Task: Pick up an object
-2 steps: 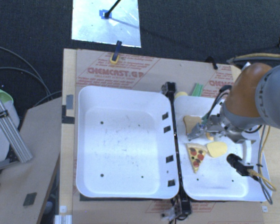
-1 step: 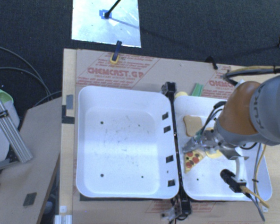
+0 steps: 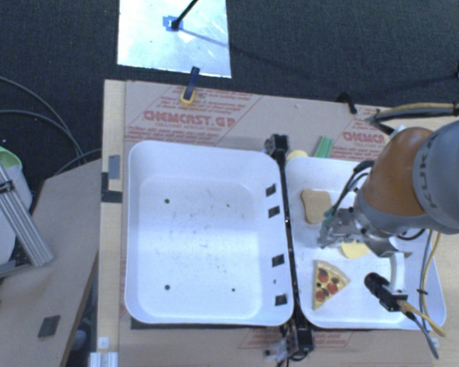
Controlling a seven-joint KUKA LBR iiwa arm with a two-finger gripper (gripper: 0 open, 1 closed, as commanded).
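In the right bin (image 3: 415, 318) a tan bread-shaped toy (image 3: 314, 204) lies near the back left. A pizza slice toy (image 3: 328, 283) lies near the front left. A pale yellow piece (image 3: 355, 250) lies between them, partly hidden under the arm. My gripper (image 3: 329, 230) hangs low over the bin floor, just right of the tan toy and just left of the yellow piece. The grey wrist with its orange band (image 3: 396, 177) covers the bin's middle. I see nothing held.
The left bin (image 3: 207, 162) stands beside the right one, with a black divider strip (image 3: 283, 221) between them. A small yellow ball (image 3: 296, 155) and a green piece (image 3: 323, 146) sit behind the right bin. A black part with cables (image 3: 383, 292) hangs over the right bin's front.
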